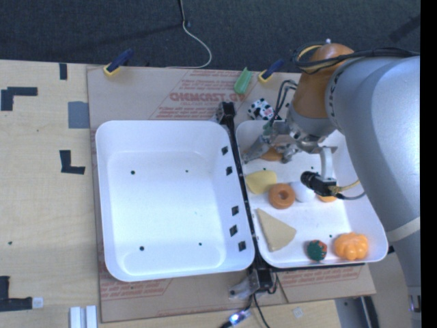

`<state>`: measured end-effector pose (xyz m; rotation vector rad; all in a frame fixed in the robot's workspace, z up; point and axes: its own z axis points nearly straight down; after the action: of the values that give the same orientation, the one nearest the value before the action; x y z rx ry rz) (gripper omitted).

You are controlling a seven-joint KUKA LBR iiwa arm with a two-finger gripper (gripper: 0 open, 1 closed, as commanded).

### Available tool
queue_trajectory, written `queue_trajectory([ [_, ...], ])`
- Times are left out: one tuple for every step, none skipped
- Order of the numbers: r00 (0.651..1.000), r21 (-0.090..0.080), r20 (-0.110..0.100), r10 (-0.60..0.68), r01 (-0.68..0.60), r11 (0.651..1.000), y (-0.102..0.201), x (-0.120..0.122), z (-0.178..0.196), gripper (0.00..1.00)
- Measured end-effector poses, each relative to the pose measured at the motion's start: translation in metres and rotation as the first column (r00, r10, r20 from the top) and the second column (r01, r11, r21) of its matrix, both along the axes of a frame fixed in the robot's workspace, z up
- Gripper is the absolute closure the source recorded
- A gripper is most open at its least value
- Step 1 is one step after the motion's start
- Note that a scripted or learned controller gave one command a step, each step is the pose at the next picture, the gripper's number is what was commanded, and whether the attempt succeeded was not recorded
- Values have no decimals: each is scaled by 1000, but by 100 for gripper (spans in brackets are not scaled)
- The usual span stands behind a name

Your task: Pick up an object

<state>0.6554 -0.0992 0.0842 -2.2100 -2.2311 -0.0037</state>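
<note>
My gripper point(273, 147) hangs low over the far end of the right bin point(360, 217); whether it grips anything, I cannot tell. Just beside it lies a yellow piece point(260, 181), with a brown ring point(281, 196) nearer the camera.

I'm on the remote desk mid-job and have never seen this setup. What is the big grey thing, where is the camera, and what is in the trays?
The grey shape with the orange band is a robot arm, reaching in from the right. One camera looks down at a slant on two white bins. The arm's gripper is low over the far end of the right bin; I cannot tell whether it holds anything. That bin contains a brown ring, a pale yellow piece, a tan wedge, an orange lumpy toy, a small red-and-green toy and a black-and-white ball at the far edge. The left bin lies beside it.
</note>
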Motion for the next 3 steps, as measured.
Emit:
queue_trajectory([
  [1000,-3,-3,-5,5,1000,-6,-2,10,100],
  [1000,-3,-3,-8,8,1000,-2,-1,-1,100],
  [1000,-2,-8,-8,8,1000,-9,1,-1,100],
])
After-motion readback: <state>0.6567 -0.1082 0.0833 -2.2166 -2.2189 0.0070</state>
